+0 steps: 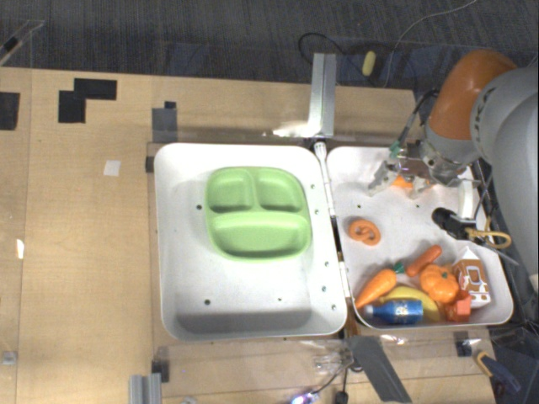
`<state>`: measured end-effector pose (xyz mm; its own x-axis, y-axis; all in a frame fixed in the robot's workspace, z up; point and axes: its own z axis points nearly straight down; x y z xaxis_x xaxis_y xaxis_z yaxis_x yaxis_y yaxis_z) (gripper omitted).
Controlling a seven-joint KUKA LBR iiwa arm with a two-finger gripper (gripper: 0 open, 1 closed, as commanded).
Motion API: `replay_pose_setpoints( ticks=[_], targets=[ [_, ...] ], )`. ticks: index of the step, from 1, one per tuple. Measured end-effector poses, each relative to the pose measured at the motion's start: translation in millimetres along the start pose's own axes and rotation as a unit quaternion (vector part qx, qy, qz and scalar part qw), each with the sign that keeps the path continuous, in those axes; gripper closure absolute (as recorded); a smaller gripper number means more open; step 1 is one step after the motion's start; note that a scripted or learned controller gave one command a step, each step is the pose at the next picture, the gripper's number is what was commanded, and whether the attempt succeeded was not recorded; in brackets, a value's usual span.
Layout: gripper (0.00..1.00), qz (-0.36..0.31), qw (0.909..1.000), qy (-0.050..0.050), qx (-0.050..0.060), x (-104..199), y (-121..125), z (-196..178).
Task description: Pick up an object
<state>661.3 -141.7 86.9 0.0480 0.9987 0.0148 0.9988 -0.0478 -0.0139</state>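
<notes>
Seen from above, the grey arm's two-finger gripper [402,178] is lowered into the far part of the right-hand shallow white bin [383,204], its fingers spread around a small orange piece [405,183]; whether it is gripped cannot be told. Toy foods are heaped at the bin's near edge, a plastic orange carrot [376,286] among them. A green sectioned plastic tray [257,211] is shown in the left-hand white bin [181,251] on the wooden counter [76,242].

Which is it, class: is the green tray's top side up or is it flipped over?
Top side up. The green tray lies flat in the left bin, and its three hollow compartments face upward, with nothing in them.
</notes>
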Motion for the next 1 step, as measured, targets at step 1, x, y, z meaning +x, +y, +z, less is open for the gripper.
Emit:
replay_pose_setpoints(
  ticks=[1],
  targets=[
    [0.00, -0.054, 0.9985, -0.008, -0.008, -42.4, 9.8, -42.5]
  ],
)
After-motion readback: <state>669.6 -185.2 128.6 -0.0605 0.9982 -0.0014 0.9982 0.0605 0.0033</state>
